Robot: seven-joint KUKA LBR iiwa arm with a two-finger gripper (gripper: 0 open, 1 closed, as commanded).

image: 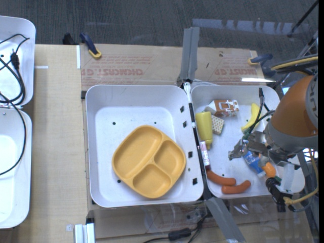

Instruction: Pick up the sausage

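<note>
Inside right bin (223, 89), sausage (221, 177)

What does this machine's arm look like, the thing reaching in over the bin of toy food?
The arm is bulky and rounded: a grey body with a broad orange band above the wrist. At its end sits a small gripper of bare grey metal, angular and much thinner than the arm. Black cables and a yellow one run alongside the arm.
</note>
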